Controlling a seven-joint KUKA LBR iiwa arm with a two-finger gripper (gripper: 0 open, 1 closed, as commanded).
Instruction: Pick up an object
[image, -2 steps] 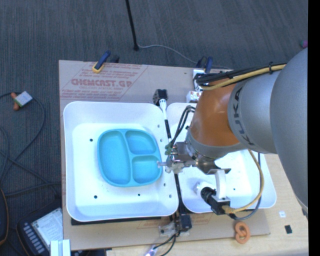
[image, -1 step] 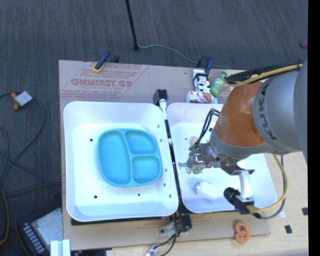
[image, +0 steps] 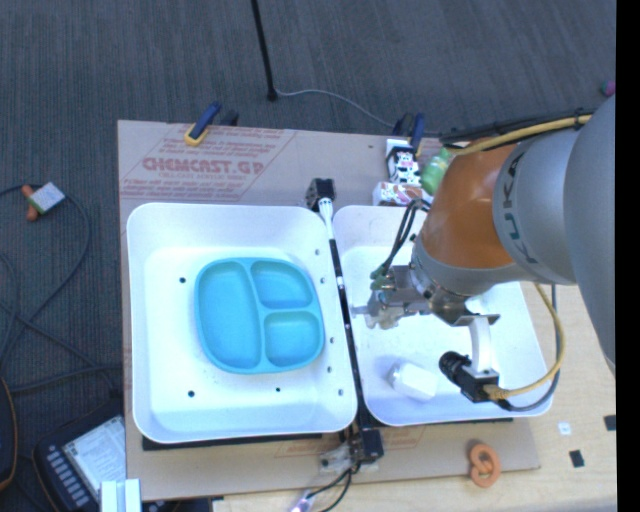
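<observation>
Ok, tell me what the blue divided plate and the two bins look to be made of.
Blue divided plate: likely moulded plastic, going by its uniform colour, soft sheen and rounded compartment walls. Left bin and right bin: probably thin formed plastic, smooth white with rounded corners and a slight gloss, though coated metal can't be ruled out.

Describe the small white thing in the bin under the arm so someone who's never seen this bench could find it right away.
Two white bins sit side by side; take the right bin, the one the arm hangs over. Near its front edge, in front of the gripper, lies a small white block. It's pale and stubby, beside the black cable fitting, unlike the big blue plate in the left bin.
</observation>
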